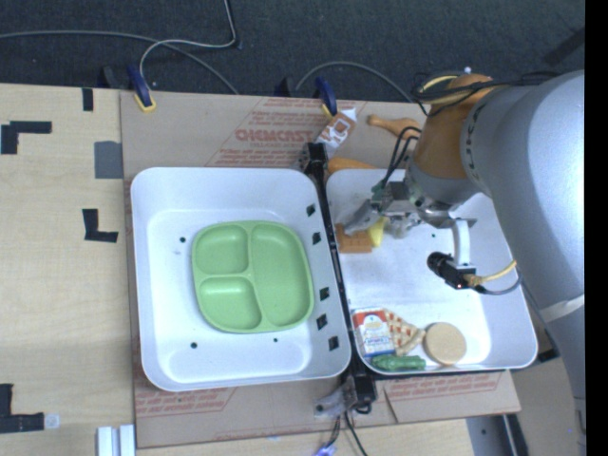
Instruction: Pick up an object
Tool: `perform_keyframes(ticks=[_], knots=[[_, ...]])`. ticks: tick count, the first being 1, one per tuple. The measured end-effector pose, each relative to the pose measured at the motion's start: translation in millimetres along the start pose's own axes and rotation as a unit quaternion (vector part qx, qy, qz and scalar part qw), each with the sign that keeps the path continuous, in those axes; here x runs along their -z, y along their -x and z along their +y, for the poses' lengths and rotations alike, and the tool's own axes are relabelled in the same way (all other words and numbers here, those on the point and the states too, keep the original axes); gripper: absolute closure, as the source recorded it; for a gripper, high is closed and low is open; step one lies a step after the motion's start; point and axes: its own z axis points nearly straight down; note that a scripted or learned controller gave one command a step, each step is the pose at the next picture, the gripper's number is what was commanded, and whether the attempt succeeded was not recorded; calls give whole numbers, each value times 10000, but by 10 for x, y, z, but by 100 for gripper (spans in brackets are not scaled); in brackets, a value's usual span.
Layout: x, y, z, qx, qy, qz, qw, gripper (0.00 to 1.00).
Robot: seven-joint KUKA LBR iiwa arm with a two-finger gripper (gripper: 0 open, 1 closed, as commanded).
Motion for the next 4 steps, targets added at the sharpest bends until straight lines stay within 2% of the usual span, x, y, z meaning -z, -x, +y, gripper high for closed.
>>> perform_keyframes(ticks=[2, 4], knots=[[-15, -26, 78, -5, -36, -3, 10000, 0], [2, -14, -28, -11, 17, -21, 10000, 0]])
